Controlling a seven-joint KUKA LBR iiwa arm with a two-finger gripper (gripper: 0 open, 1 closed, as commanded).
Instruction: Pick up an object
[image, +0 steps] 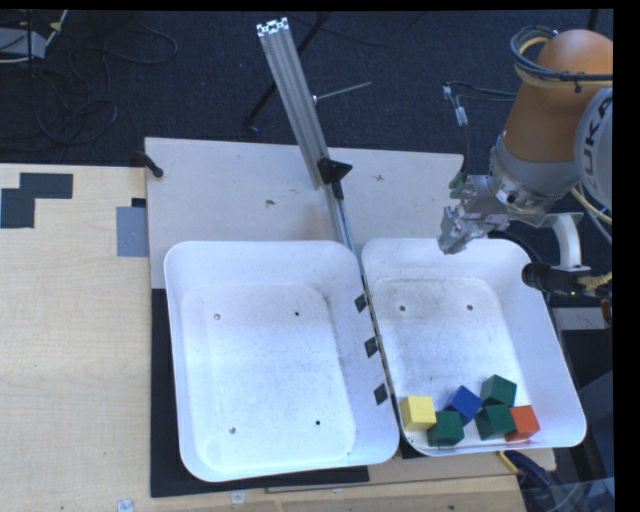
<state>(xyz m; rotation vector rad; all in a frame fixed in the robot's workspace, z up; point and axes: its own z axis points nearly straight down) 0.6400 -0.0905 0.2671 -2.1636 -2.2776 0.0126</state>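
Claw high at the far rim, blocks down in the near corner.

Your claw (455, 240) hangs over the right bin's (560, 345) far edge; whether it's open or gripping, you can't tell. The blocks (470, 410) cluster at the bin's near edge, well apart from it, straight toward the camera. The yellow block (418, 411) sits leftmost.

Six small blocks huddle in the right bin's (560, 330) corner at five o'clock: a yellow cube (418, 411) at the cluster's nine o'clock end, a green block (446, 428) just beside it, a blue cube (465, 401) tilted above, two more green blocks (499, 389) (493, 420) touching, and an orange-red cube (522, 422) by the rim at three o'clock
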